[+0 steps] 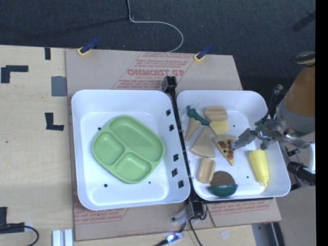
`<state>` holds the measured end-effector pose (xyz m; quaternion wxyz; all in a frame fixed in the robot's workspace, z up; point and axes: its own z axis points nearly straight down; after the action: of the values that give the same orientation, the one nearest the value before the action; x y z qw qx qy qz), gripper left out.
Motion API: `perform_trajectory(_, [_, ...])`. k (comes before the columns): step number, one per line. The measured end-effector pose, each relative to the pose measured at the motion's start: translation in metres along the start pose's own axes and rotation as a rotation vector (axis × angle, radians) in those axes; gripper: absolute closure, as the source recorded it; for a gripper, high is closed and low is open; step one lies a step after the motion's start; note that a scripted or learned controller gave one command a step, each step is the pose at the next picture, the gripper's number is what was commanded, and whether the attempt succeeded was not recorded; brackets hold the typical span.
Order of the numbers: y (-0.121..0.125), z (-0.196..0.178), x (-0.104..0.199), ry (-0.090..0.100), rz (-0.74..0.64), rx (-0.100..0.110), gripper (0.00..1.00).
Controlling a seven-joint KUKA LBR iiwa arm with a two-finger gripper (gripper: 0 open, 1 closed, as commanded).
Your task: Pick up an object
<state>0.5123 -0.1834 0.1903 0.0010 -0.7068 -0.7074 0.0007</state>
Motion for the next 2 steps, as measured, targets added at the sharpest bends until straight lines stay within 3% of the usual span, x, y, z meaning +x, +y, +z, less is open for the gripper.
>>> perform_trajectory(1, [-0.015, 0.096, 0.049, 0.004, -0.002, 0.007, 0.00])
perform_trajectory(2, [0.034, 0.104, 0.079, -0.004, -0.002, -0.008, 0.00])
